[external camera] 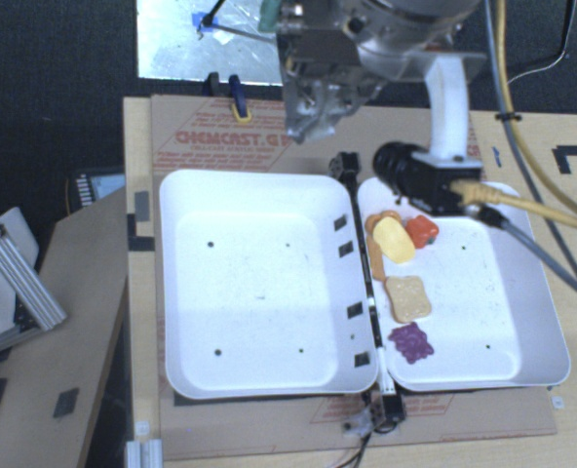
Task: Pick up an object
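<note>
The right bin holds several toy foods along its left side. A yellow piece lies next to a red-orange piece, and an orange piece sits beside them. Nearer the front lie a tan bread slice and a purple grape bunch. My gripper hangs high over the cardboard behind the bins, above the back right corner of the left bin, well away from all the foods.
A blue and yellow clamp stands on the cardboard's back edge. A shiny metal sheet lies behind it. An aluminium rail leans at the far left. Black clips line the seam between the bins.
</note>
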Controlling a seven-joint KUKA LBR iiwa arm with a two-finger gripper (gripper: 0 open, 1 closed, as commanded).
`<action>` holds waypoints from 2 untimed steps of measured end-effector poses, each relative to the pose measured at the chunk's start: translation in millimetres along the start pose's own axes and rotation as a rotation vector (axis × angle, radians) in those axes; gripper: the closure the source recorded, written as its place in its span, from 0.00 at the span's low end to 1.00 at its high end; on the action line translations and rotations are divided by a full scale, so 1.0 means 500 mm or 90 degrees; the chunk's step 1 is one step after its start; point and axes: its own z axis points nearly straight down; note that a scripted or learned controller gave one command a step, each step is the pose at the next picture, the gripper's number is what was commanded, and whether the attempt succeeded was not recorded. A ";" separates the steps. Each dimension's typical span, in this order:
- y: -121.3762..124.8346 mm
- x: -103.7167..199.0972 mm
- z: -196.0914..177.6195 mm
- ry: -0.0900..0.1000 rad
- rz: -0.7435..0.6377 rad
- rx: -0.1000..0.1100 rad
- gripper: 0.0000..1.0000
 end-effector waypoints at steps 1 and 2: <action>0.000 0.000 0.001 0.000 -0.001 0.001 0.00; 0.000 0.000 0.001 0.000 -0.001 0.001 0.00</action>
